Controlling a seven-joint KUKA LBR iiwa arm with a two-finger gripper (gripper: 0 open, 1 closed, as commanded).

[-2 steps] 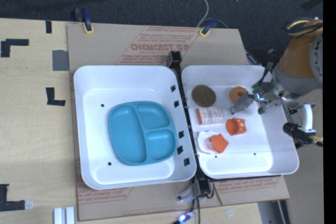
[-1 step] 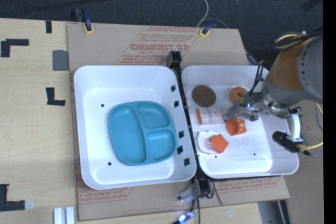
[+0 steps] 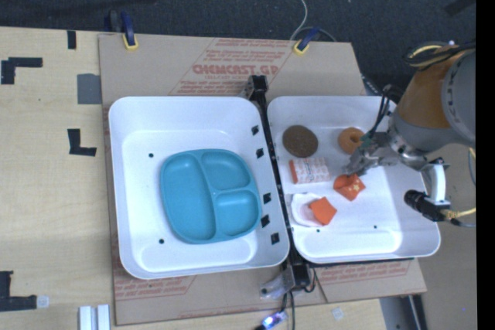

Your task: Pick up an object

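- Gripper (image 3: pixel 361 161) down inside right bin (image 3: pixel 387 243), reaching in from 3 o'clock, tips low over the bin floor; grip state: cannot tell, too small and dark to read.
- Nothing visibly held; no object seen between the tips.
- Red-orange block (image 3: pixel 349 186) just beside the tips at 7 o'clock, likely the pick target given how close the tool sits; contact unclear.
- Tan ring-shaped piece (image 3: pixel 350 139) near the tool at 11 o'clock, apart from it.
- White packet with red print (image 3: pixel 309 170) at 9 o'clock of the tool, lying flat.
- Brown round disc (image 3: pixel 299 141) further out at 10 o'clock, near the divider.
- Orange block (image 3: pixel 322 210) at 8 o'clock, resting on a white flat piece (image 3: pixel 302 209).
- All loose items clustered in the right bin's left half, probably as the pick pool within arm reach.
- Left bin (image 3: pixel 128 127) at 9 o'clock, well apart; holds blue compartment tray (image 3: pixel 209 193), flat, likely a drop spot.
- Counts: bins 2; tray 1, compartments 3; loose items 6: blocks 2, ring 1, disc 1, packet 1, white piece 1.
- Blue-yellow clamps (image 3: pixel 128 35) at board's far edge, 2 seen, pinning the cardboard sheet (image 3: pixel 232 66).
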